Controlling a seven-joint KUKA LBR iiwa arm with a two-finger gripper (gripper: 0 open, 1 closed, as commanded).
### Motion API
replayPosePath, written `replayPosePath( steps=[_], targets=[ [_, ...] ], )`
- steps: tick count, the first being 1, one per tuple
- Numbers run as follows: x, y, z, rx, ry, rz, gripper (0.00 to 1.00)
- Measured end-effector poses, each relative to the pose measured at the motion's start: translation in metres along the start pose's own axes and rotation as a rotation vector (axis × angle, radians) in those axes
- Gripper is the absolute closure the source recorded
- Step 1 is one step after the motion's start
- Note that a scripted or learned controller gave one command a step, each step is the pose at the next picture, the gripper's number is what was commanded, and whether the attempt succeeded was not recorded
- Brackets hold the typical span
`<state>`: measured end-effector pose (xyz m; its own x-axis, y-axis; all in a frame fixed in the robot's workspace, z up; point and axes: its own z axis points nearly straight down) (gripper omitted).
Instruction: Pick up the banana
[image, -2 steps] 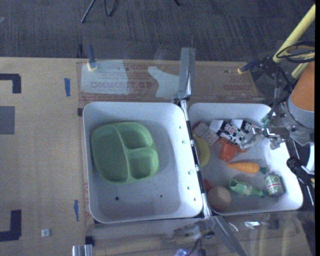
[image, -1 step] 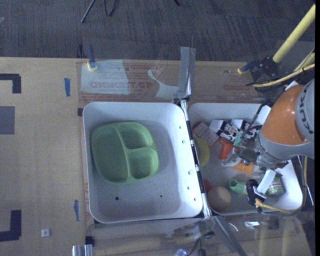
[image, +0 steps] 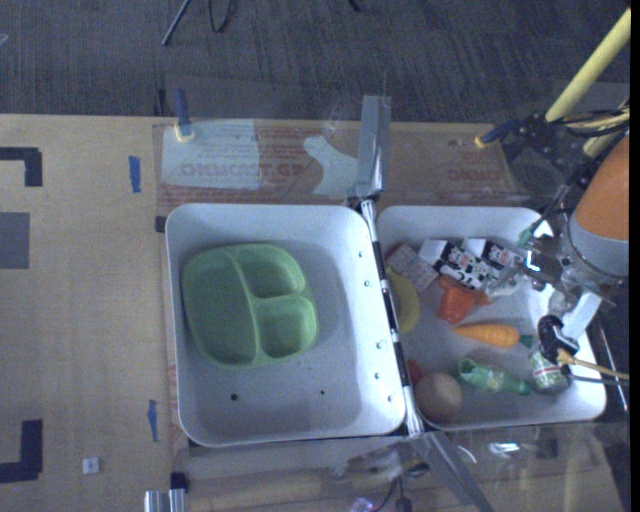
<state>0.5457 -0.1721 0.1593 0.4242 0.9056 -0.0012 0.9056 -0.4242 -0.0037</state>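
Observation:
The banana (image: 405, 302) lies along the left wall of the right bin (image: 590, 405), yellow and partly tucked under a pale card (image: 405, 263). My gripper (image: 533, 263) hangs over the far right part of that bin, well to the right of the banana and apart from it. It stands close to a black-and-white patterned item (image: 463, 262). I see nothing held in it.
An orange carrot (image: 490, 334), a red-orange piece (image: 457, 299), a green bottle (image: 490, 378) and a brown roundish item (image: 438, 396) share the right bin. The left bin (image: 190, 400) holds a green divided plate (image: 250, 303). A metal divider (image: 385, 300) separates the bins.

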Motion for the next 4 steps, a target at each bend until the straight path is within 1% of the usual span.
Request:
replayPosePath(
  steps=[1, 2, 3, 4],
  targets=[
    [0.010, -0.033, 0.075, -0.006, 0.003, 0.102, 0.00],
    [0.031, -0.023, 0.060, 0.002, -0.001, 0.306, 0.00],
    [0.019, -0.078, 0.074, -0.008, 0.006, 0.458, 0.00],
    [0.018, -0.078, 0.068, -0.005, 0.004, 0.460, 1.00]
  ],
)
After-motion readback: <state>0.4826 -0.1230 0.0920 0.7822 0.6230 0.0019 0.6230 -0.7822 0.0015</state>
